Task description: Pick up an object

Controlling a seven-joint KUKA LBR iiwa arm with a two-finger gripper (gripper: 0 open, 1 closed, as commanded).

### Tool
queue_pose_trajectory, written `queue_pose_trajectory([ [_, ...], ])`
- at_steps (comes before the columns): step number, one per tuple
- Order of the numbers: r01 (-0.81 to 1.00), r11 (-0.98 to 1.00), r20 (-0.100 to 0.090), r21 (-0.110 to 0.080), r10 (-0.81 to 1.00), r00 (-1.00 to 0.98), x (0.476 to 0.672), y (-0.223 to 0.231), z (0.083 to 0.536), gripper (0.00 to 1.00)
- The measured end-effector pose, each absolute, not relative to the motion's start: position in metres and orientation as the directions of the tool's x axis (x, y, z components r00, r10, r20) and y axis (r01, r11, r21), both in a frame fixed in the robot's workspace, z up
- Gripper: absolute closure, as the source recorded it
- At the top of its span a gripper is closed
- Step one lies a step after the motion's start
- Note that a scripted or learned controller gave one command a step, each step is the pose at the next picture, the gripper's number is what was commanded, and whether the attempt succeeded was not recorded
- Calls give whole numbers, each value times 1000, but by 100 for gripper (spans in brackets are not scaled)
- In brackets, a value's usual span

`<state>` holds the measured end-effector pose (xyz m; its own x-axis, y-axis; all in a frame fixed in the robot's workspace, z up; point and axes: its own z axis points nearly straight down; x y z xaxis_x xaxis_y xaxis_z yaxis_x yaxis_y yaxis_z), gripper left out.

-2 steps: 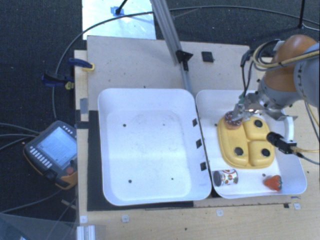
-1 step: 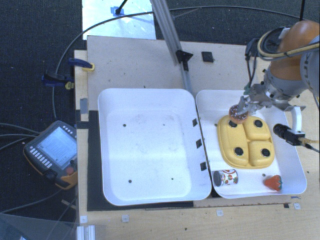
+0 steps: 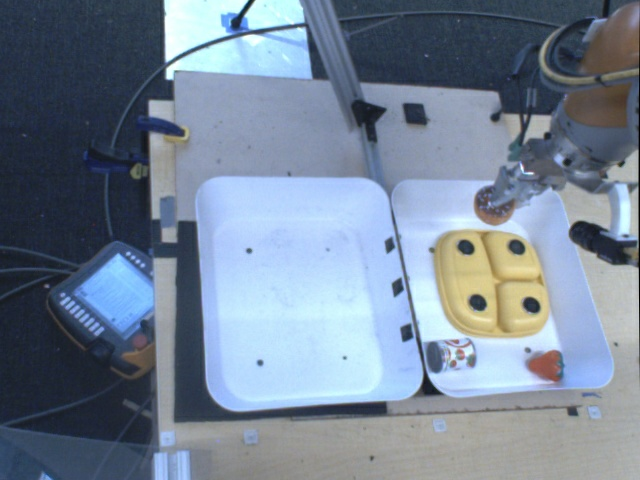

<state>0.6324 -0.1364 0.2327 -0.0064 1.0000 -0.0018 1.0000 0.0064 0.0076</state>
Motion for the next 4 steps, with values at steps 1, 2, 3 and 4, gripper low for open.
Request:
queue_pose_trajectory([
  [1,1000,7,-1,5,1000,-7,634,-136,267,100],
  [2,1000,10,1,2,1000,-10,636,-82,250,100],
  [3,1000,9,1,2,1000,-9,636,-34,253,100],
  [4,1000,11,2,3,1000,-11,639,26,254,100],
])
